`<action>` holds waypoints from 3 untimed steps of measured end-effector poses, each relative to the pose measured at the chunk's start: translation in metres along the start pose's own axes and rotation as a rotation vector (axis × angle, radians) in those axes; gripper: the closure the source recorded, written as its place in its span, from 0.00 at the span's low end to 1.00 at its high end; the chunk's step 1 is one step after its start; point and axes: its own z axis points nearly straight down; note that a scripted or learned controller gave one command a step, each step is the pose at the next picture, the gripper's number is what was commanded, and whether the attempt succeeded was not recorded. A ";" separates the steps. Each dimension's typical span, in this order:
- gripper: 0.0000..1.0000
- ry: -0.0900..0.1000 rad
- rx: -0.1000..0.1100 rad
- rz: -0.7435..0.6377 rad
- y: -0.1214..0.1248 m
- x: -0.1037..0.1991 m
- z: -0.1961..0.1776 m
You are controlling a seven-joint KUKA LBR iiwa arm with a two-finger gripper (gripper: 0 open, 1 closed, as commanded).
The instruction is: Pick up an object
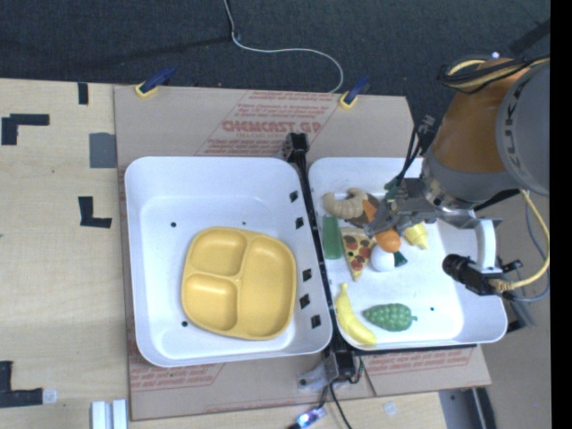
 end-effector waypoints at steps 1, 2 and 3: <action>1.00 0.000 0.000 0.001 -0.006 -0.002 -0.003; 1.00 0.001 -0.001 0.001 -0.010 -0.003 -0.010; 1.00 0.000 -0.001 0.001 -0.005 -0.009 -0.007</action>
